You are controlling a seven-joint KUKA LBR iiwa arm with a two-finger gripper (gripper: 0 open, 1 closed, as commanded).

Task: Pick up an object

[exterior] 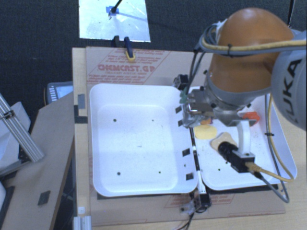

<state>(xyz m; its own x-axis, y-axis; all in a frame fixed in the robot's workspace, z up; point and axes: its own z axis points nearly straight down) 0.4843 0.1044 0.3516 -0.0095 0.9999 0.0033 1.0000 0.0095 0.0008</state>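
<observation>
Yellow flat piece (205, 132) lies in R bin (225, 178) near its L wall, tan piece (223, 139) just beside, orange piece (251, 116) farther R. The gripper (193, 115) hangs over the bins' shared edge, just by the yellow one; grip state can't tell. L bin (139, 138) shows bare floor. Board (158, 61) reads "CHEMCAST", arm (288, 80) "UKA"

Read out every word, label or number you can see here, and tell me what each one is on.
"CHEMCAST GP": large red print on the brown sheet beneath the bins; the last letters are uncertain.
Smaller red line just under it: too blurred to read.
"UKA": dark letters on the grey arm, cut off at the picture's edge.
Faint red print along the sheet's near edge: too blurred to read.
</observation>
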